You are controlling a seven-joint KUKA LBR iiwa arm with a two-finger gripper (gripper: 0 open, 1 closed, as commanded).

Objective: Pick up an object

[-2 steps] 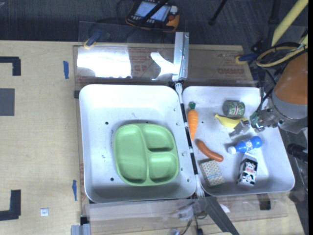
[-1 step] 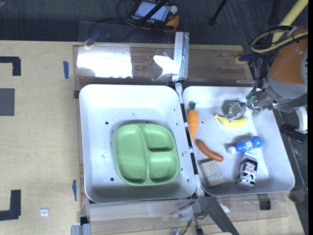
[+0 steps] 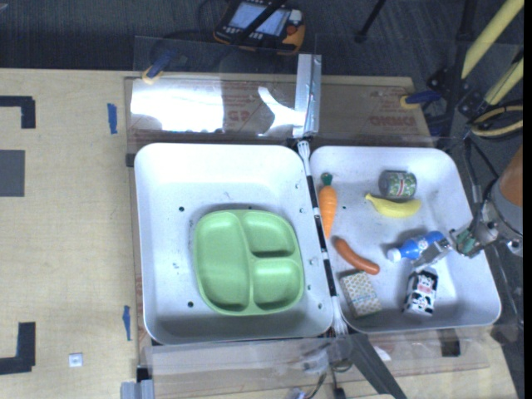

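Observation:
The right bin (image 3: 455,171) holds several objects. An orange carrot (image 3: 327,209) lies along its left wall, with a red sausage (image 3: 356,255) just below it. At the back a yellow banana (image 3: 394,207) lies in front of a green can (image 3: 398,184). A blue and white bottle (image 3: 416,247) lies on its side at mid right. Toward the front are a black and white carton (image 3: 422,292) and a speckled tan packet (image 3: 360,293). My gripper (image 3: 464,241) hangs over the bin's right edge, just right of the bottle's end.
The left bin (image 3: 166,165) holds a green divided plate (image 3: 247,260). A metal divider (image 3: 308,94) and a clear sheet stand behind the bins. Cables and stands crowd the floor at the right, beside the arm (image 3: 509,198).

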